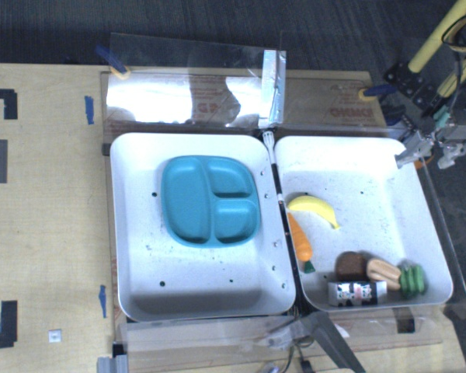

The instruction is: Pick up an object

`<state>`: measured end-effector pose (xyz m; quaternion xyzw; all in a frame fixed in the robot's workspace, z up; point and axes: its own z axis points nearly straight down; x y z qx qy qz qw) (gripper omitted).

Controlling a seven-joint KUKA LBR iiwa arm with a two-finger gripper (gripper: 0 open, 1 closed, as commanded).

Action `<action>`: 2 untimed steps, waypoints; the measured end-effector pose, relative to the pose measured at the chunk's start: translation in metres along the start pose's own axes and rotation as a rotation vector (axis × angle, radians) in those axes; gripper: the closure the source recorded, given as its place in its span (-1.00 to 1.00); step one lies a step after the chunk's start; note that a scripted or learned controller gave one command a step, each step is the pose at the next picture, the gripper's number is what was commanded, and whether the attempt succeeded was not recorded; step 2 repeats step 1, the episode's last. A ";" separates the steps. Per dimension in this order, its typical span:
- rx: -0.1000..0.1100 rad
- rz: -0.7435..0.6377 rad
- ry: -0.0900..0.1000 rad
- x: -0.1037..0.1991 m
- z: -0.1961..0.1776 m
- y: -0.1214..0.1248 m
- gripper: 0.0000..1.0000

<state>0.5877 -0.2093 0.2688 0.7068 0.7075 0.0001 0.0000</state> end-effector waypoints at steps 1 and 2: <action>0.011 -0.102 0.004 0.059 0.129 0.000 -1.00; 0.011 -0.102 0.004 0.059 0.129 0.000 -1.00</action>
